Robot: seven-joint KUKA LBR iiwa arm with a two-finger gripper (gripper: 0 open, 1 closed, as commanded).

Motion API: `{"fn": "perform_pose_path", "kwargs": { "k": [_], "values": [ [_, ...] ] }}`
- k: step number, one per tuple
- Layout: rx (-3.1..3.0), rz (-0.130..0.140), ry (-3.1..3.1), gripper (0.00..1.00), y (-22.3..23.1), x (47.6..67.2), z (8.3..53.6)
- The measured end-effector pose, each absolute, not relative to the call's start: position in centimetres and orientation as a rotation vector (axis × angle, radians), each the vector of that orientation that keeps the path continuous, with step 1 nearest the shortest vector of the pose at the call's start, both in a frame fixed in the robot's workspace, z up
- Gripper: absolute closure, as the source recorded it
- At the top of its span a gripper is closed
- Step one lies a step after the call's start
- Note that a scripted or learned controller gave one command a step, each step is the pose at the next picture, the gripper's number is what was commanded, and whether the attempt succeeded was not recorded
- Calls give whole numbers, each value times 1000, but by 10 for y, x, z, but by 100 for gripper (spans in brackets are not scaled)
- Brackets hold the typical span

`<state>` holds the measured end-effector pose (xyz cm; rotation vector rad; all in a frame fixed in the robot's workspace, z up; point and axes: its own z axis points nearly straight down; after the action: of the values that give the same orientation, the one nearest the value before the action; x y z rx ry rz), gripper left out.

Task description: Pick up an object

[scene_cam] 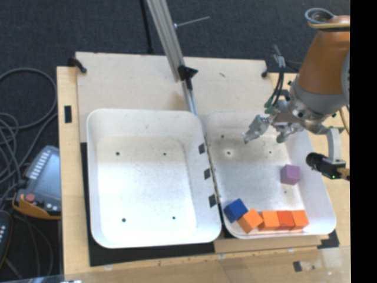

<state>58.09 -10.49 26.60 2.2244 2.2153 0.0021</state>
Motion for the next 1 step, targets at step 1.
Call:
{"fn": "perform_pose_path", "kwargs": {
  "k": [1],
  "values": [
    [2229,-9,2215,0,-187,603,186]
  ]
}}
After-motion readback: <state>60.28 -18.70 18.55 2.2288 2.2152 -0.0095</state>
